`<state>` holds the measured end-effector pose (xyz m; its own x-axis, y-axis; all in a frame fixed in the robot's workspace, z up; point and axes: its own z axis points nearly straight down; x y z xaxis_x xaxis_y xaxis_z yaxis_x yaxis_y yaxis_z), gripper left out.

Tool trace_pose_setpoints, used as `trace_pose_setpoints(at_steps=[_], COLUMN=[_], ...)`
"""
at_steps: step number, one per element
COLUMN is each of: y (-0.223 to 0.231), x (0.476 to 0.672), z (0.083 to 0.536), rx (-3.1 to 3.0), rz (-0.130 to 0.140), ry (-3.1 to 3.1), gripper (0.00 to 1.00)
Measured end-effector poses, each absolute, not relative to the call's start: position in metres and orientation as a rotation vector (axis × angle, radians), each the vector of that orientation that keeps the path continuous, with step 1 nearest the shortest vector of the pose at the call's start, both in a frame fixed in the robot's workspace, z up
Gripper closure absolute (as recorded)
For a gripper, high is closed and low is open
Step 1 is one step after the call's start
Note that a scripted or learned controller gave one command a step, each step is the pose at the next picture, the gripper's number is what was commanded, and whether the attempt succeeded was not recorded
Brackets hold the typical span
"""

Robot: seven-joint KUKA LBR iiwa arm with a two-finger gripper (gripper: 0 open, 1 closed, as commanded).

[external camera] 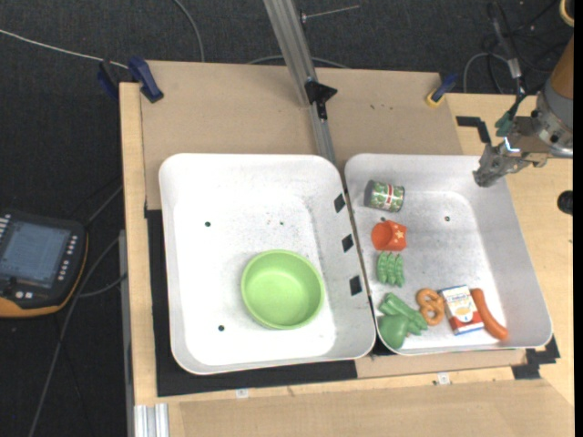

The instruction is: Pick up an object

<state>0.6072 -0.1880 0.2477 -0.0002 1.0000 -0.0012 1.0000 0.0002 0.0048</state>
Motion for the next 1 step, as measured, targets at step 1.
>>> trace_pose_setpoints(at_steps=[1], y=[-0.1881], x=[0.6079], z=[0.2928], rx=[2.218], rz=[0.004], ry=[2.219], gripper=[1.0])
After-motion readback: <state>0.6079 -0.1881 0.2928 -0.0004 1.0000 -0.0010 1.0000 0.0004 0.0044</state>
